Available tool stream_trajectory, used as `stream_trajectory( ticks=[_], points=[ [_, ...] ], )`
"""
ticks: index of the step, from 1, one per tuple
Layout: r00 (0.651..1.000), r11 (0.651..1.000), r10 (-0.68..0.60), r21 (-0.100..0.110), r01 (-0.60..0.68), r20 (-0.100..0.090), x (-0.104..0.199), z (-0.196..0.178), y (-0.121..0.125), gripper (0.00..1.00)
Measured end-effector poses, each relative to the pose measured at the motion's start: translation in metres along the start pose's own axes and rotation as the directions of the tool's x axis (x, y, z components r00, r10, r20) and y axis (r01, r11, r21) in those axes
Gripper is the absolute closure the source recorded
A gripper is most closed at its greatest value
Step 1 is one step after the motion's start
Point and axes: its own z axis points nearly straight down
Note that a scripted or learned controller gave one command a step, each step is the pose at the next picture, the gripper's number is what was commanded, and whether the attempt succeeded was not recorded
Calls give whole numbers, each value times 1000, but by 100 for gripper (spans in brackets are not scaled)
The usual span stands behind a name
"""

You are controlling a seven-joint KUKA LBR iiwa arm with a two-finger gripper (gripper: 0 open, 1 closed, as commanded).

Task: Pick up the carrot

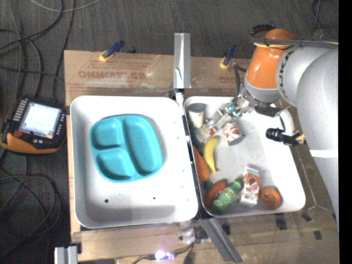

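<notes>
Now the gripper [227,113] is hovering over the upper part of the right bin [291,164], and whether it is open or shut I cannot tell. The carrot [200,164] is lying well apart from it, toward the lower left, against the bin's left wall just beside the banana [210,150]. Its long axis is running almost along that wall, so I judge the wrist needs to turn across it.

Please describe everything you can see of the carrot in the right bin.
The carrot is a long orange piece with a smooth, plastic-like look, lying flat along the left wall of the right bin. It runs down the picture, slightly slanted. The banana lies right beside it, seemingly touching. Its lower end is close to a red-orange item. The gripper is apart from it, higher up.
</notes>
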Motion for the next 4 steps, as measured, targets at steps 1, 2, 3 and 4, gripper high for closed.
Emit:
stream_trajectory(
  ticks=[1, 2, 3, 4],
  points=[
    [998, 999, -53, 6, 53, -17, 17, -245, -43, 0],
    [923, 924, -383, -1, 383, -21, 36, -163, -101, 0],
    [995, 995, -103, 2, 103, -17, 59, 1, -136, 0],
    [995, 995, -102, -3, 102, -14, 59, -8, -134, 100]
  ],
)
